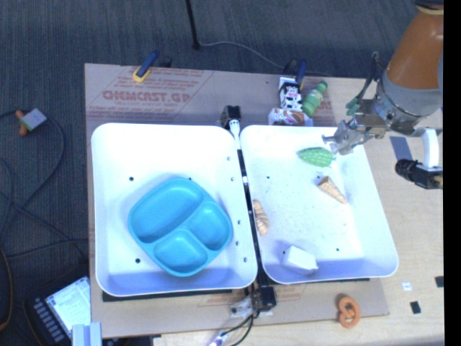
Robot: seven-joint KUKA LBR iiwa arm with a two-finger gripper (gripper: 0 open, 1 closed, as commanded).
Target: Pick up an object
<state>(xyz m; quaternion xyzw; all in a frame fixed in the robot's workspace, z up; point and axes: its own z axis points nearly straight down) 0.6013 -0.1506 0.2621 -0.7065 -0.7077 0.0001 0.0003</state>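
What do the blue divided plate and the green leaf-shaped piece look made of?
Blue divided plate: likely moulded plastic, smooth with a soft sheen and uniform colour. Green leaf-shaped piece: probably plastic or rubber, matte and ribbed; too small to be sure.

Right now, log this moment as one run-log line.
arm: over right bin far corner | end effector: beside green leaf-shaped item | also there: cone, white block | left bin: blue divided plate

End effector (338, 144) beside green leaf (315, 156), perhaps touching
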